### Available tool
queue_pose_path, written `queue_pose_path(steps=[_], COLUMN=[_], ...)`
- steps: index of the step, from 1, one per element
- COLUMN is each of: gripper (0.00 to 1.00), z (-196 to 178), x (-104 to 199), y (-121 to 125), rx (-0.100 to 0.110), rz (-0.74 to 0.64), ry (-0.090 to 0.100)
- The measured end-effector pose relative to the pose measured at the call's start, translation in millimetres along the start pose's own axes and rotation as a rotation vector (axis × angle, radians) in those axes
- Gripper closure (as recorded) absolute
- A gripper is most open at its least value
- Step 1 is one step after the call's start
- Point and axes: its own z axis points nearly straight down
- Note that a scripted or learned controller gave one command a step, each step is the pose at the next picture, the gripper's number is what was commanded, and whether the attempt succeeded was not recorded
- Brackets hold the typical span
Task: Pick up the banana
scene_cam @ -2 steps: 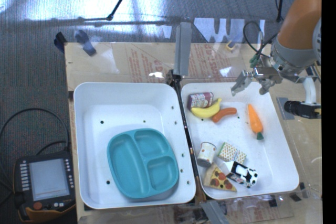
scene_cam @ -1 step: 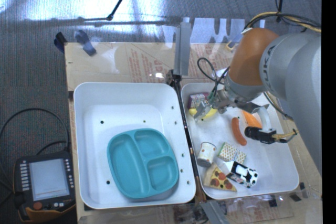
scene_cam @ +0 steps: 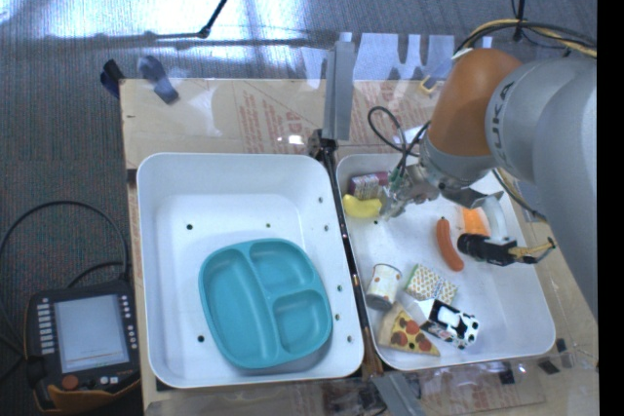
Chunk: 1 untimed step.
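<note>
Banana (scene_cam: 362, 207) lying at far left of right bin (scene_cam: 526, 326), just beside gripper (scene_cam: 393, 204) lowered over its right end, finger spread and grip impossible to tell.

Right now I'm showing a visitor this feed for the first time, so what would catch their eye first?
The big grey arm with its orange band reaches in from the right, its gripper low over the right bin close beside the banana at that bin's far left corner. Next comes the teal divided plate lying alone in the left bin. Small toys, like a pizza slice and a sausage, dot the right bin.
</note>
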Motion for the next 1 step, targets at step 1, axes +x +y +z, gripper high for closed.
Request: queue_pose_path(steps=[1], gripper=[0.0], z=[0.1], x=[-0.1], y=[-0.1], rx=[0.0], rz=[0.001], ry=[0.0])
